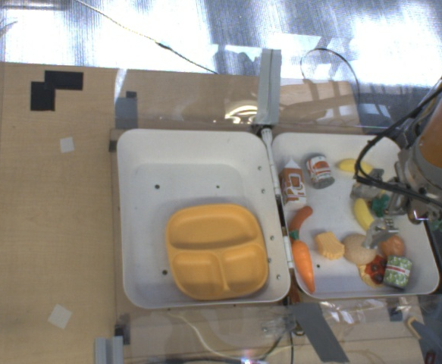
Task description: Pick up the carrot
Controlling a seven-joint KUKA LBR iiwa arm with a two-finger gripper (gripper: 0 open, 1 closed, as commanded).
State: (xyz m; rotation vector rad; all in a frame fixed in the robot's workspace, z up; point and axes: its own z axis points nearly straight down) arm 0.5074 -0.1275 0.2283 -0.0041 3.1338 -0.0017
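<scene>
The orange carrot (302,265) with a green top lies in the right bin (425,285), along its left wall near the front corner, tip pointing toward the front. My gripper (377,232) hangs over the right half of that bin, above a beige round item (357,249) and an orange one (393,246). It is about a hundred pixels right of the carrot and not touching it. The arm's grey and orange wrist (437,146) covers the bin's right rim.
Around the carrot lie a brown sausage (300,218), a yellow cracker (329,245), a small carton (292,185), a can (320,171), two yellow pieces (363,214), a red item (373,272) and a green box (397,272). The left bin (141,165) holds a yellow divided plate (217,250).
</scene>
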